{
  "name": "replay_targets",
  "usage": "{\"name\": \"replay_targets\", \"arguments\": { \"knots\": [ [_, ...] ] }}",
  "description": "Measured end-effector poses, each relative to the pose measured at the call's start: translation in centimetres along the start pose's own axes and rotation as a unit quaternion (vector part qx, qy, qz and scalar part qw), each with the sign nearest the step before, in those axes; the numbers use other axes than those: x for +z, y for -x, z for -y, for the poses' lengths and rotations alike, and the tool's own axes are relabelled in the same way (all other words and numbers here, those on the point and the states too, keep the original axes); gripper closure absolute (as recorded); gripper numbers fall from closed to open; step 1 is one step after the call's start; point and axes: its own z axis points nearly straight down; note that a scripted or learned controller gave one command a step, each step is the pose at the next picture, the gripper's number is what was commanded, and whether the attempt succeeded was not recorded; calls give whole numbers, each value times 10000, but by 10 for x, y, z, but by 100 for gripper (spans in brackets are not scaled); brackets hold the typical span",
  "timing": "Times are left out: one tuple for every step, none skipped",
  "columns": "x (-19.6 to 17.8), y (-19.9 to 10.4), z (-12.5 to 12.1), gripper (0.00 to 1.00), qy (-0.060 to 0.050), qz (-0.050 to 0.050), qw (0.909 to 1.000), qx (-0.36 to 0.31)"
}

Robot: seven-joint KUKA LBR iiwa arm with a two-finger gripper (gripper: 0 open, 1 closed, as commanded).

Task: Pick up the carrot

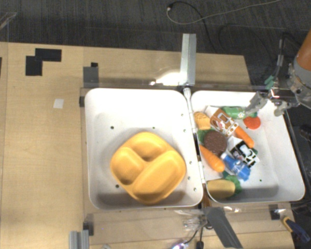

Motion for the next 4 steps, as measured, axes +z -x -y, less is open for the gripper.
{"name": "replay_targets", "arguments": {
  "knots": [
    [139, 23, -1, 0, 14, 5, 9976, -693],
    [184, 72, -14, 0, 59, 25, 9920, -1262],
    [184, 72, -14, 0, 60, 24, 9920, -1260],
    [184, 72, -34, 0, 51, 18, 9968, -799]
  ]
}}
